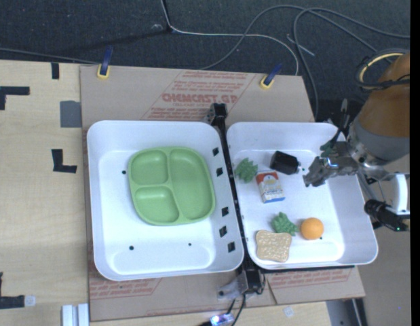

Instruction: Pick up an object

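Objects lie in the right bin [352, 202] on cardboard [196, 94].

Even, fairly bright light falls from overhead, with no hard glare. The two white bins [101, 182] read bright yet keep their detail, and shadows are soft and short: a faint one lies under the green divided plate [172, 185] and small ones sit beside the objects in the right bin. The dark mat [74, 12] at the far side stays dim. The picture is low in resolution and slightly soft throughout, and the print on the cardboard sheet [196, 90] is hard to read.
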Tool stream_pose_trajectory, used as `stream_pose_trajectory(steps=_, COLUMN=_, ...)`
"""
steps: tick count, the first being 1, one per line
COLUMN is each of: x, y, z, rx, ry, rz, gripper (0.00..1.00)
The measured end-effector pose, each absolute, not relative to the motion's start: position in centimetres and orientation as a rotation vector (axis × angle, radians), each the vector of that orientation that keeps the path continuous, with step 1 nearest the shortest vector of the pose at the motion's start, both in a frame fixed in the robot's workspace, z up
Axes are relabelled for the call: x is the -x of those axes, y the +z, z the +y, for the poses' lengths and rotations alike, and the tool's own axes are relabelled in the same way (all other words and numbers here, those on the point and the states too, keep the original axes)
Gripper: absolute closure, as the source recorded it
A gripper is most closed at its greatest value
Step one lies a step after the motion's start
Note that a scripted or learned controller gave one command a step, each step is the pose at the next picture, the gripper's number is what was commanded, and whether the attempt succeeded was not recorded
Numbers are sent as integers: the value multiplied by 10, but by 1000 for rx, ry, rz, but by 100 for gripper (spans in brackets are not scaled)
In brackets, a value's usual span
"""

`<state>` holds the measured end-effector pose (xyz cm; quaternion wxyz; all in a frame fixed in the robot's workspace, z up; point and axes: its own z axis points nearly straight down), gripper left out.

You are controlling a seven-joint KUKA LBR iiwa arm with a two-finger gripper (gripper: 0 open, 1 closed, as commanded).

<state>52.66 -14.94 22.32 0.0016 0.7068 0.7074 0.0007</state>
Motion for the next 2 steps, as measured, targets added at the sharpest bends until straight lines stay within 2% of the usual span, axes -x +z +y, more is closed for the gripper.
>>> stream_pose_trajectory(steps=1, x=-528, y=268, z=-149, rx=-2217, ry=3, rz=2220, gripper=100)
stream_pose_trajectory(steps=2, x=-513, y=267, z=-96, rx=-2217, ry=-1, rz=2228, gripper=100)
